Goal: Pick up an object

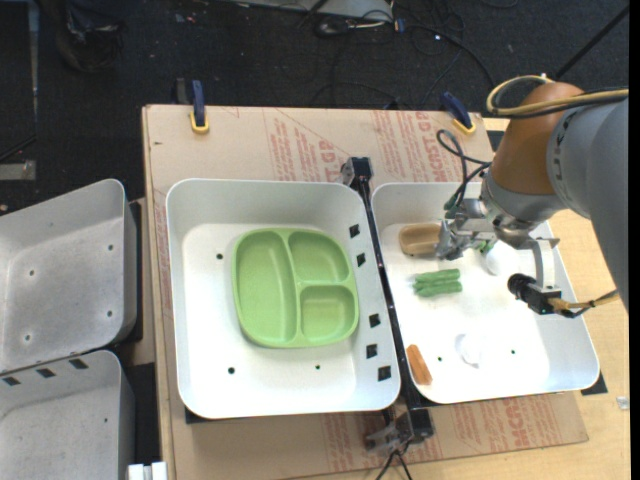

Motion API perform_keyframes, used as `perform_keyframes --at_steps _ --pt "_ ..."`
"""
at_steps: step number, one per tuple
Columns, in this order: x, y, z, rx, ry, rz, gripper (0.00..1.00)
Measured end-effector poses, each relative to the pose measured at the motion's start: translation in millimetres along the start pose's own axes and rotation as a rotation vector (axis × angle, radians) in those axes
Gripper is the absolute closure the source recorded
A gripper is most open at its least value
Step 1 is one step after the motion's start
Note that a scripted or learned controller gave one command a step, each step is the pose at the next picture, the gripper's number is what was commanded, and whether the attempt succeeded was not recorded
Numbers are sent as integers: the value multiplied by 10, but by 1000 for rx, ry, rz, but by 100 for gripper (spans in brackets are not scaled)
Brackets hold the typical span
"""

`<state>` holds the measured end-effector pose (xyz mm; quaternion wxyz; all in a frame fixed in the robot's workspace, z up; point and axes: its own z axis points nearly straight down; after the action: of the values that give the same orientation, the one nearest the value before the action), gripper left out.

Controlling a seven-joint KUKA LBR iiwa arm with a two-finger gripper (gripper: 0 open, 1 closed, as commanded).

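Note:
In the right bin [560,363] lie a green bean bundle [438,284], a tan bread-like piece [420,238] and an orange-brown sausage [419,365] near the front left corner. A small white item [491,262] sits just right of the gripper. My gripper [452,248] hangs low over the bin's back part, between the tan piece and the green bundle. Its fingers point down, and nothing shows between them. A faint clear round thing [468,348] rests on the bin floor.
The left bin [200,228] holds a green divided plate [296,287]. A black divider [378,268] runs between the bins. The grey arm with its orange band [530,158] reaches in from the right over the right bin's back corner. White trays [60,268] lie off to the left.

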<state>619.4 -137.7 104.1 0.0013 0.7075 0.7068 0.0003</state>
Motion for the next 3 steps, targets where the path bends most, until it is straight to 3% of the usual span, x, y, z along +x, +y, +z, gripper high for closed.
perform_keyframes --at_steps 2,3 --pt "113 114 -995 -5 1 -6 100" --pt "113 120 -1043 0 1 -4 100"
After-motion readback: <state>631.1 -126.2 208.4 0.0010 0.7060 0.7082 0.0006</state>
